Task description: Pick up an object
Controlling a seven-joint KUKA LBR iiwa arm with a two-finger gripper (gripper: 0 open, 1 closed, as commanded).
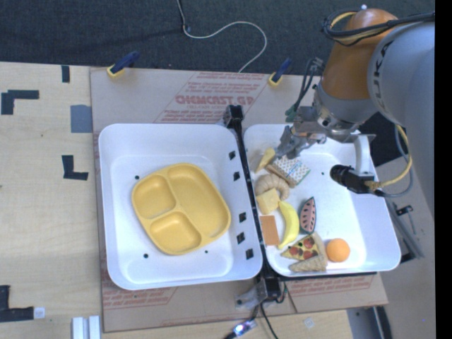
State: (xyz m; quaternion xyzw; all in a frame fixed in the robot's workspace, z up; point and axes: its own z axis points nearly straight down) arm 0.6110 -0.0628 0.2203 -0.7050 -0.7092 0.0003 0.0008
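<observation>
Toy food (282,210) crowds the bin's left side, just below the pincer (291,145); patterned packet (289,169) directly beneath it — grip state, can't tell.

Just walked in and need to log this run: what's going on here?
The arm's gripper is low over the right bin, at the far end of a pile of toy food, just above a checkered piece. Nothing is visibly held. A banana, watermelon slice and orange lie nearby. The left bin holds a yellow tray.
</observation>
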